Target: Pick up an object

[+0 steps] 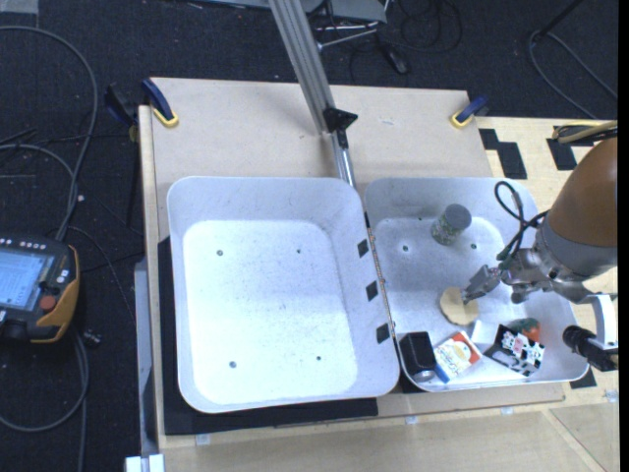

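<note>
The tan disc [457,307] lies flat near the middle of the right bin [393,200]; the gripper [482,283] hangs just above its upper right edge, fingers slightly parted, nothing between them; a short drop left-downward would straddle it.

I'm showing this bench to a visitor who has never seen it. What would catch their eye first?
Probably the arm with its orange band reaching in from the right, its gripper just above a tan flat object in the right bin. Next, that bin's clutter: a grey cylinder farther back, small packages along the near edge.
</note>
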Controlling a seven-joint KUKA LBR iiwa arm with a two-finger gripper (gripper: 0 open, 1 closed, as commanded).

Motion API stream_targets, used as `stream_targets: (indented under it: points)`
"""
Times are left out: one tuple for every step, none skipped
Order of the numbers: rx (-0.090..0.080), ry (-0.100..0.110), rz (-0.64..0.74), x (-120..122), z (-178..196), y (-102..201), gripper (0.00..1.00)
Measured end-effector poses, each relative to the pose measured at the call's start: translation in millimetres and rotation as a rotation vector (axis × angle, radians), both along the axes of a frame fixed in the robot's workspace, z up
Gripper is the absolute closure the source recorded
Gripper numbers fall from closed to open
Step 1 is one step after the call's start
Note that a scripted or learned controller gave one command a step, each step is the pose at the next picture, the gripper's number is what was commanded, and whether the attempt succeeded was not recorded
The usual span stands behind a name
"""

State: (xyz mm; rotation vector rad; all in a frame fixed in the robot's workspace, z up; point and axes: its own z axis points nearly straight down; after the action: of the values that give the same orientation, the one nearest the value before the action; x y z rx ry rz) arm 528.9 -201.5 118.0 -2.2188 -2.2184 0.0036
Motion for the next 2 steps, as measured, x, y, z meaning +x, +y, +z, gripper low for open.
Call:
stream_targets:
  points:
    - [-0.001,-0.005,0.000,1.5,12.4,-0.3,1.00]
    - [-0.002,-0.009,0.001,2.5,72.9,5.5,1.00]
